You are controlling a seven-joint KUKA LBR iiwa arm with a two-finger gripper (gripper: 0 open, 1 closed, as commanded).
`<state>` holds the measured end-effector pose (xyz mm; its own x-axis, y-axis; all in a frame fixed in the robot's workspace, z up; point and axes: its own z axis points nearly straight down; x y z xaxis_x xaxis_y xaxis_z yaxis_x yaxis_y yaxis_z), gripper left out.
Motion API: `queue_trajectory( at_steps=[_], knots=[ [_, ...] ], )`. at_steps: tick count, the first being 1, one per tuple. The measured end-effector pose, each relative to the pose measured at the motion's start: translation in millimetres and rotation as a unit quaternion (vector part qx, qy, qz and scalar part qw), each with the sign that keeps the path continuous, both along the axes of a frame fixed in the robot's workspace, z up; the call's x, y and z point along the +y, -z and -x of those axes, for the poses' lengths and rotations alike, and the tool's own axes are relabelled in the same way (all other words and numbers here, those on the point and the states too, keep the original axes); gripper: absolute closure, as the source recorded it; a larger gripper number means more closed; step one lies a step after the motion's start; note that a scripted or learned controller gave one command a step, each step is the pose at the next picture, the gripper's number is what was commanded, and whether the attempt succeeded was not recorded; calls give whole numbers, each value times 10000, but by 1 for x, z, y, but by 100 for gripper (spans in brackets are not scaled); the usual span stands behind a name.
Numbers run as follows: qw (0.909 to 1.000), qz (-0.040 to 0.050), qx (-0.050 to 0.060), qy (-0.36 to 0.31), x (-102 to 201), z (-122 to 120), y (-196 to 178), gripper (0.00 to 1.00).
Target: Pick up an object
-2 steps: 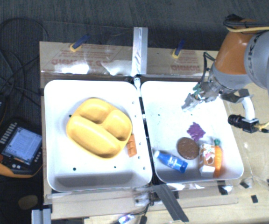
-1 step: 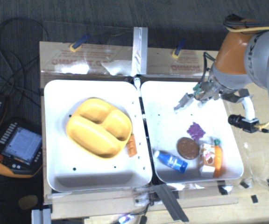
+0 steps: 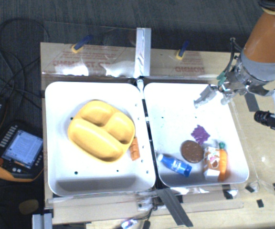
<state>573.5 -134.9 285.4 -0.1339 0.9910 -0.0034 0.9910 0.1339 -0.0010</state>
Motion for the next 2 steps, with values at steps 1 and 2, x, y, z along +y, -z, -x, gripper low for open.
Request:
queue_trajectory(
  at_steps=[1,2],
  knots=[
    [10000,-19,11,-92,-77,4,176,0],
    [9987,14,-102,-503,-72,76,192,0]
  ],
)
